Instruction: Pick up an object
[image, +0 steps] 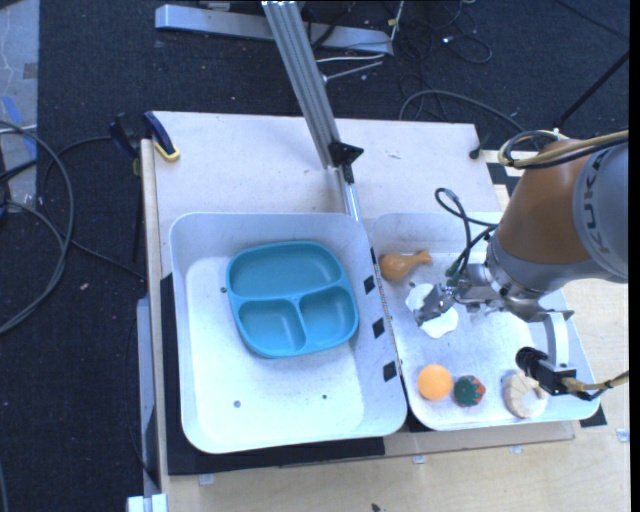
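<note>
orange ball (434, 382) near front, white object (438, 320) under hand (436, 304), grip state unclear

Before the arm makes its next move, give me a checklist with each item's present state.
1. Gripper over the right bin: ok.
2. Something directly beneath it: ok, a white object.
3. White object between the fingers: cannot tell.
4. Other targets in the right bin: ok, orange ball, green-and-red object, tan drumstick-shaped toy, pale object.
5. Blue divided plate lies apart in the left bin: ok.
</note>
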